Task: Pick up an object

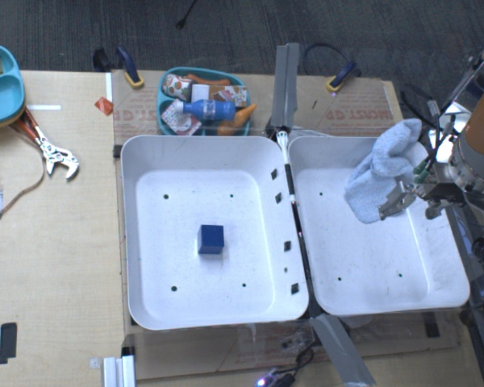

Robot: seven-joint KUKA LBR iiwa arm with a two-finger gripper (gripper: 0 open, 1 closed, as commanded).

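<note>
Left bin [145,216]: blue cube [211,239] just below centre, alone. Right bin [436,289]: pale grey cloth [383,172] bunched toward 12 o'clock, draped over the rim. Gripper [413,200] at the cloth's 4 o'clock edge; finger spread can't be made out.

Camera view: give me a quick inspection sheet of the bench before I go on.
Surface: two white bins side by side, left bin and right bin, on a bench.
Job's things: blue cube in left bin; grey cloth in right bin.
Clutter: teal bowl of packets, wrench, teal tray, clamps.
Grippers: gripper at the cloth's right edge; grasp unclear.
Cables: black cable behind bins.
Surroundings: dark floor.
</note>
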